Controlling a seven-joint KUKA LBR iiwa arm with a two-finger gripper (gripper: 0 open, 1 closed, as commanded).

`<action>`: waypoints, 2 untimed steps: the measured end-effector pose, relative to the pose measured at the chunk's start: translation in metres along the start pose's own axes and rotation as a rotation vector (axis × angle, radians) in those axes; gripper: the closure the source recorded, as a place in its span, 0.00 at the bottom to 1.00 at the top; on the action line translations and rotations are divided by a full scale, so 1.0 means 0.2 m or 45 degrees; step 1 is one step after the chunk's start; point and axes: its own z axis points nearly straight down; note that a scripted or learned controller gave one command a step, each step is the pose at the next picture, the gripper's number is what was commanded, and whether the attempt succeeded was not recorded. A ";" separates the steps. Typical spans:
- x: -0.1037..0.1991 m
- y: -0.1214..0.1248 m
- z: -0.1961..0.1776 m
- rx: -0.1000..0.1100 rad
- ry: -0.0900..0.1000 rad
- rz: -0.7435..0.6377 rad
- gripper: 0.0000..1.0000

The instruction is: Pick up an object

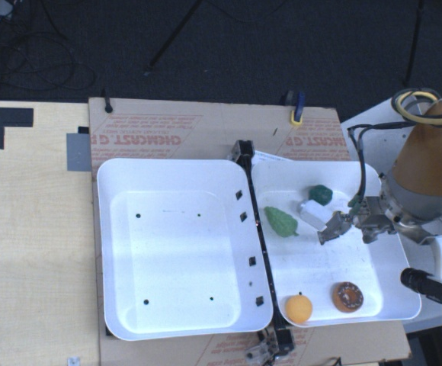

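In the right bin [392, 311], my gripper [351, 233] hangs low over the floor near the right wall, open, with nothing between its fingers. Its left finger [330, 231] ends just right of a small white block [311, 213]. A dark green round object [321, 194] lies behind that block. Further left, near the divider, rests a light green leafy piece [280, 222]. An orange ball [299, 309] and a brown ring-shaped donut [348, 296] sit at the bin's front edge.
The left bin [107, 227] sits beside the right one, joined by a black clamp rail [253, 235]. Cardboard [168, 132] lies under both bins. The arm's orange band [427, 155] and black cables [362, 166] rise at the right.
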 end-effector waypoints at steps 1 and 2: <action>-0.21 0.23 -0.59 -0.023 -0.010 -0.003 0.00; -0.45 0.23 -0.38 0.001 -0.003 0.004 0.00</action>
